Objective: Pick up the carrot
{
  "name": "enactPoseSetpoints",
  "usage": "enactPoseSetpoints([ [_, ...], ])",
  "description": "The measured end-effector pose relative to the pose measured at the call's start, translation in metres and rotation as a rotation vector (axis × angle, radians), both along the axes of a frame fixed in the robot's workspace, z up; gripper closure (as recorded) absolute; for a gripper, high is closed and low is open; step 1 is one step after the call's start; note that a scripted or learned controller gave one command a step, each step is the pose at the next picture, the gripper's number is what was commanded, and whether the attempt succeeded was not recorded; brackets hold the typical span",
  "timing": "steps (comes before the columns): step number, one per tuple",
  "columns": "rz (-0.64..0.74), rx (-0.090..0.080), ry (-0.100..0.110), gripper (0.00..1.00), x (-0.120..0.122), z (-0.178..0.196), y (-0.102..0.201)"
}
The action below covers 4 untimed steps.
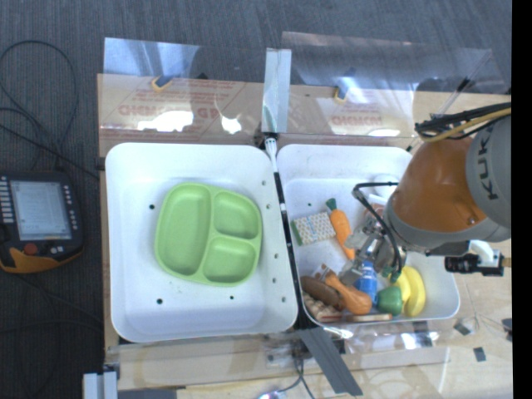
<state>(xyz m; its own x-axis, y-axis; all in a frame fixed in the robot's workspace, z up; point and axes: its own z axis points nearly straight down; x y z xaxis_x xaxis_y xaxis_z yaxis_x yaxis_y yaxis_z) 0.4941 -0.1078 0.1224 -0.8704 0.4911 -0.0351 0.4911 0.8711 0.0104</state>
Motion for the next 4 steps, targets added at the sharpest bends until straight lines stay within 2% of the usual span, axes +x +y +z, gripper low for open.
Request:
enactPoseSetpoints([
  [1, -0.020, 0.004, -0.001, 0.00, 0.054, -0.010, 0.009],
  [2, -0.072, 0.007, -0.003, 0.00, 0.086, -0.010, 0.009],
  [3, -0.250, 0.010, -0.022, 0.00, 0.074, -0.010, 0.008],
  [4, -0.167, 0.008, -0.041, 0.00, 0.053, -0.009, 0.008],
])
